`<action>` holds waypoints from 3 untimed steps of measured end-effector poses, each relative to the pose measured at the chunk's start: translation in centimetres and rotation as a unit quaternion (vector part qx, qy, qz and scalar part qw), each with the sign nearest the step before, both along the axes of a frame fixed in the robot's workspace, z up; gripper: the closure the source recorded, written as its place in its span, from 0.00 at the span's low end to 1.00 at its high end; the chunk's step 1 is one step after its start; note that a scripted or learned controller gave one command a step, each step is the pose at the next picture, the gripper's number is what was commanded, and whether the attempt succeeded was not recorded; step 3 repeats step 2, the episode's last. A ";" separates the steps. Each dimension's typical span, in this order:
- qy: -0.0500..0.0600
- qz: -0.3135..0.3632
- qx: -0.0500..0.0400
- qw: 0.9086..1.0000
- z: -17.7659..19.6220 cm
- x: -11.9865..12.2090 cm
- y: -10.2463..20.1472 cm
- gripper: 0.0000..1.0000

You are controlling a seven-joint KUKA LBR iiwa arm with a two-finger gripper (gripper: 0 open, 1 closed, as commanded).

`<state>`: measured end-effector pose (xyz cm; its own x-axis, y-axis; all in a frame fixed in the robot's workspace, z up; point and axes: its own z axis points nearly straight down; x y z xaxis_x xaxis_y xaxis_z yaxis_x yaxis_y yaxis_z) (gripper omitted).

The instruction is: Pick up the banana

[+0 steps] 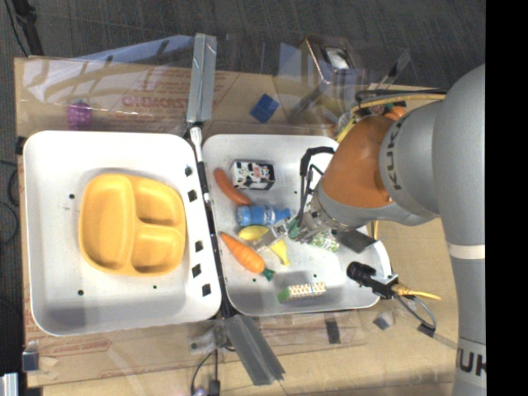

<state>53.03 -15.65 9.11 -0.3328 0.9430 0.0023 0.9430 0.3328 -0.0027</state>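
Grey and orange-banded, the arm [388, 180] lowers its gripper [302, 228], finger state impossible to tell, just right of the banana [272, 242], seemingly a light, stiff, slick toy best pinched mid-curve.

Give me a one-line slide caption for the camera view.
Gripper low over right bin, beside banana among carrot and toys.

Yellow divided tray [132, 221] fills left bin [49, 304]; carrot [244, 253] right.
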 end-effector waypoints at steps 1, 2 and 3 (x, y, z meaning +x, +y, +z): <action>0.000 0.002 0.000 1.000 1.0 0.0 -0.1 1.00; -0.001 -0.121 -0.001 0.993 12.7 2.5 1.9 1.00; -0.001 -0.121 -0.001 0.993 12.7 2.5 1.9 1.00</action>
